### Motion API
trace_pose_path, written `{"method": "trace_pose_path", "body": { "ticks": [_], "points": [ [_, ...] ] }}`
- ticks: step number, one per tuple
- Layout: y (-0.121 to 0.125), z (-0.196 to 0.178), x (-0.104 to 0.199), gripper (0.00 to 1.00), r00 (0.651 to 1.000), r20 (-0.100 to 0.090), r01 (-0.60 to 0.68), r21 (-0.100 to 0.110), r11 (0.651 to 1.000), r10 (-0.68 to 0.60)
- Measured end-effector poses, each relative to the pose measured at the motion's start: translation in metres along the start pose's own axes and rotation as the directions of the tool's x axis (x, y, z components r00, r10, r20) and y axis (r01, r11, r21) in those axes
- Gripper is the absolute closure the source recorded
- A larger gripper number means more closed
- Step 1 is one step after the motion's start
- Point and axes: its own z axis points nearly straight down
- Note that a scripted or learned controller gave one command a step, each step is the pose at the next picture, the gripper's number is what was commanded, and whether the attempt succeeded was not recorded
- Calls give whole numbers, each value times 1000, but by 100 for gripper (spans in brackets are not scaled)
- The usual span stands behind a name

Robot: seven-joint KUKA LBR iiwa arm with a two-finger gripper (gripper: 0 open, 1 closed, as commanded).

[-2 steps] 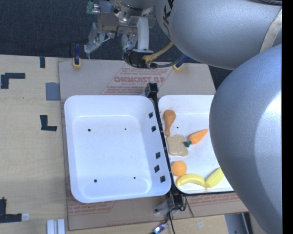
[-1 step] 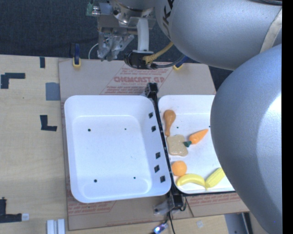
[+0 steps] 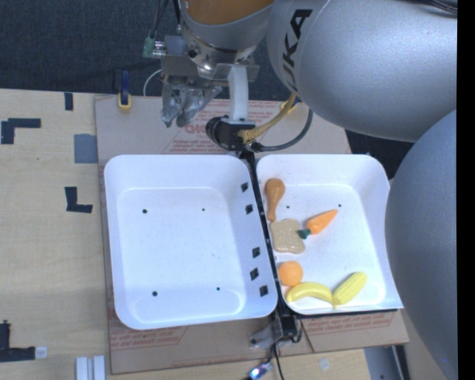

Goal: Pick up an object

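The hand [image 3: 182, 104] hangs at the top of the view, over brown cardboard [image 3: 141, 126] beyond the far rim of the left bin [image 3: 178, 237]. Its metal fingers point down and look close together, but whether they are open or shut cannot be told; nothing shows between them. Above it sits the orange band [image 3: 219, 9], and the big grey arm [image 3: 371, 67] fills the space to its right. A black cable [image 3: 289, 137] and a yellow one [image 3: 271, 122] loop just beside the hand, toward the bins' shared edge.

All the objects lie in the right bin [image 3: 356, 223], well apart from the hand, nearer the viewer and to its right. Closest to the hand is a drumstick [image 3: 274, 194] by the divider. Below it lies a tan bread slice [image 3: 286, 236], with a carrot [image 3: 322, 221] just beside it, its green end touching the slice. Farther still from the hand come an orange [image 3: 290, 273], then a banana [image 3: 309, 294] and a corn cob [image 3: 349, 286] near the front rim, the banana's tip touching the cob.

The desk [image 3: 44, 252] is pale wood with dark tape marks [image 3: 74, 199] to the hand's left. A small yellow-and-blue clamp [image 3: 124, 95] stands on the cardboard's far edge, left of the hand. Behind the desk the floor is dark blue carpet [image 3: 67, 37].
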Motion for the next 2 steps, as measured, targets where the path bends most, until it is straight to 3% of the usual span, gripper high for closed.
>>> {"method": "trace_pose_path", "body": {
  "ticks": [1,2],
  "points": [
    [-38,37,-1,100,1000,2,-1,2,1000,1],
    [-86,20,1,100,1000,-1,1,-1,1000,-1]
  ]
}}
